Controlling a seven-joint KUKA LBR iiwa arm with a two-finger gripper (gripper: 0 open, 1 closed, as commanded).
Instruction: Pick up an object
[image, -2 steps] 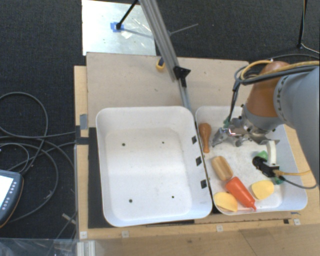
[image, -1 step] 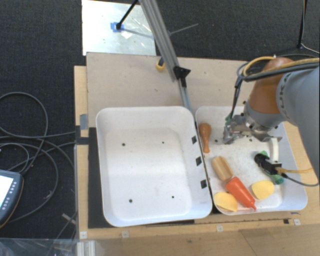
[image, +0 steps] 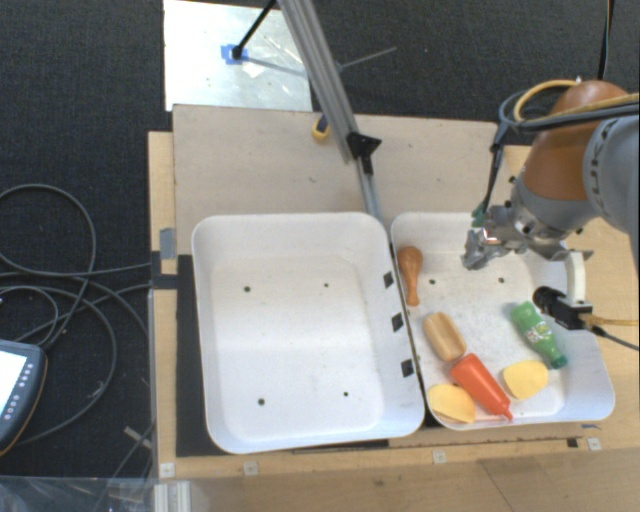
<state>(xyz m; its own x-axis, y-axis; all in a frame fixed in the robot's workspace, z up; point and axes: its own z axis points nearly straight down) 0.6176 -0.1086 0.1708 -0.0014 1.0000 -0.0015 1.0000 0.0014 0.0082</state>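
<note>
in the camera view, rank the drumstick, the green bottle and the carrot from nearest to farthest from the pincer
From the pincer, over the right bin's far end:
1. Drumstick, to its left by the divider between the bins.
2. Green bottle, toward the bin's right side, nearer the camera.
3. Carrot, at the bin's near end, between two yellow pieces.

Arm (image: 610, 165): grey rounded casing, broad orange band (image: 565, 140) above the wrist. Yellow and black cables (image: 530, 100) loop over the top of the orange section; one thin dark cable drops toward the wrist. Gripper (image: 480, 250): small, grey metal, with a spot of red at its base. Finger detail too small to resolve.
</note>
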